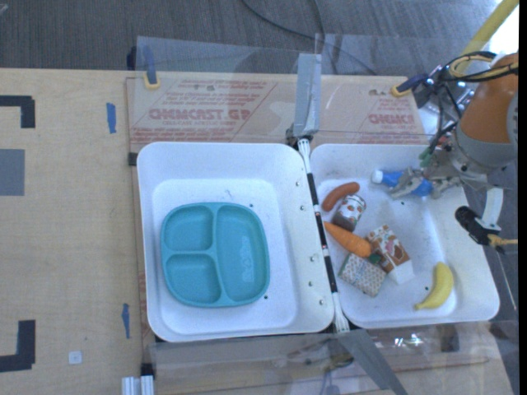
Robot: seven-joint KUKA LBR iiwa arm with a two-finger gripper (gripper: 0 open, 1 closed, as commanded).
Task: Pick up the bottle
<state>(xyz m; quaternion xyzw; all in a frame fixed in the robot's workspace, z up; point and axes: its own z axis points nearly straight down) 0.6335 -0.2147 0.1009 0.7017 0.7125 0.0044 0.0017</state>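
Blue bottle (pixel 401 178) with a white cap lay in the far part of the right bin (pixel 473 303), with the pincer (pixel 418 183) down over it.

White plastic formed both bins on the wooden bench (pixel 66 245). The bottle lay on its side, cap pointing left, and the pincer's metal fingers (pixel 405 189) sat at its right end, touching or overlapping it; whether they were clenched on the bottle or released could not be told. The grey arm with its orange band (pixel 491 109) reached in from the right. Nearer in the same bin were a sausage (pixel 341 194), a small jar (pixel 349 212), a carrot (pixel 349 240), two small boxes (pixel 375 262) and, near the right corner, a banana (pixel 439 287). A teal divided plate (pixel 215 254) lay in the left bin (pixel 165 171).
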